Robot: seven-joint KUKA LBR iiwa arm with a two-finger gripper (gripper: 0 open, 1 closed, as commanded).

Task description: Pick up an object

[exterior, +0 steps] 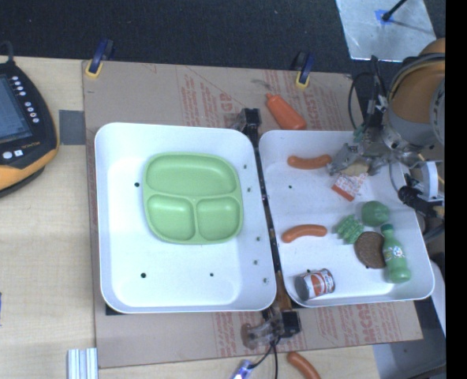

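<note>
My gripper (363, 163) hangs low over the far right corner of the right bin (293, 271), with its grey fingers spread open. A red and white packet (349, 186) lies just in front of the fingertips, and nothing sits between them. One sausage (308, 162) lies to the left of the gripper, and a second sausage (304, 232) lies mid-bin. Nearer the front right are a green leafy toy (348, 227), a green ball (375, 212), a brown disc (369, 249), a green bottle (394, 255) and a small can (318, 283).
The left bin (123, 275) holds a green divided plate (192, 197). An orange carrot (285, 113) lies on the cardboard behind the bins, and another sausage (305, 364) lies in front of them. A teach pendant (13, 129) sits at the far left.
</note>
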